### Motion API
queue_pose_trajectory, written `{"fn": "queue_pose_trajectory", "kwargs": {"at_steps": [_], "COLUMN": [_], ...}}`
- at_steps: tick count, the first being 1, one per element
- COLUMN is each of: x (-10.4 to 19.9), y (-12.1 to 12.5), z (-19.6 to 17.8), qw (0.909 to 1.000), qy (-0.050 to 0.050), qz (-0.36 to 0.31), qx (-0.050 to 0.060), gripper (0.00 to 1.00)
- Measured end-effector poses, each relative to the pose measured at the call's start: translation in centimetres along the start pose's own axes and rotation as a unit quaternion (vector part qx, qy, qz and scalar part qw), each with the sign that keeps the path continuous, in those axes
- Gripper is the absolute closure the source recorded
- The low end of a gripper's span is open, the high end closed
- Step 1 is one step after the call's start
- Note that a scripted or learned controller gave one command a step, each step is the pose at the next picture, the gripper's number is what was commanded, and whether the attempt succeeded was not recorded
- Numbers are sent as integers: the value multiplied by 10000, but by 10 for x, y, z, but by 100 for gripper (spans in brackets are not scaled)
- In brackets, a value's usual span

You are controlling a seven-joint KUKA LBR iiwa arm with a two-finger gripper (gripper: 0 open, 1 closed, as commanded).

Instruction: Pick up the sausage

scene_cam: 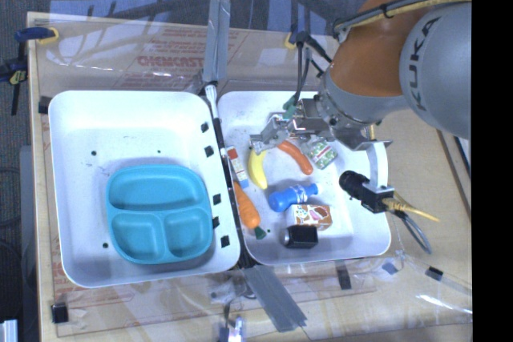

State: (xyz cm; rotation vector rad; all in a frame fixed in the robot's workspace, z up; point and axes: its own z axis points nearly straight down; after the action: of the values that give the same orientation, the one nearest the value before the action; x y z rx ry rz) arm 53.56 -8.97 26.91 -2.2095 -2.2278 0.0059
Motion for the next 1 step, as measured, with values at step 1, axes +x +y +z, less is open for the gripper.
{"fn": "queue_pose_trajectory", "kwargs": {"at_steps": [1], "x": [-5], "y": [-19], "z": [-71], "qw": [9947], "qy": [-9], "qz": [-1027], "qx": [-30], "gripper": [0]}}
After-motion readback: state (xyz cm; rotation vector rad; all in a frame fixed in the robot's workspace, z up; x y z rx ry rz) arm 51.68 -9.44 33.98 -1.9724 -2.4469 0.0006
